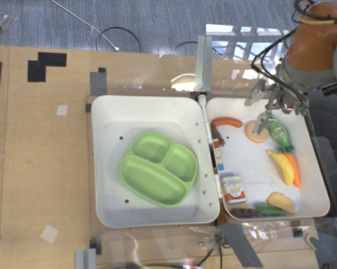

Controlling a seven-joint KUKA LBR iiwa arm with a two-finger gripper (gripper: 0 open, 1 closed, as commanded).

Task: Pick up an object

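My gripper [263,121] hangs low over the back of the right bin [252,164], its tip right above a tan round disc [255,134]; whether it touches the disc cannot be made out. A green bottle [280,135] lies just right of the disc. A red sausage [227,121] and a brown piece [217,134] lie to its left. Further forward are a banana [284,167], a carrot [294,168], a small carton [232,188], a tan lump [281,202], a green pod [270,209] and a dark bar [241,212].
The left bin [109,150] holds a green divided plate [158,168]. A metal post [204,63] stands behind the wall between the bins. The orange-banded arm [317,35] and its cables come in over the right bin's back right corner.
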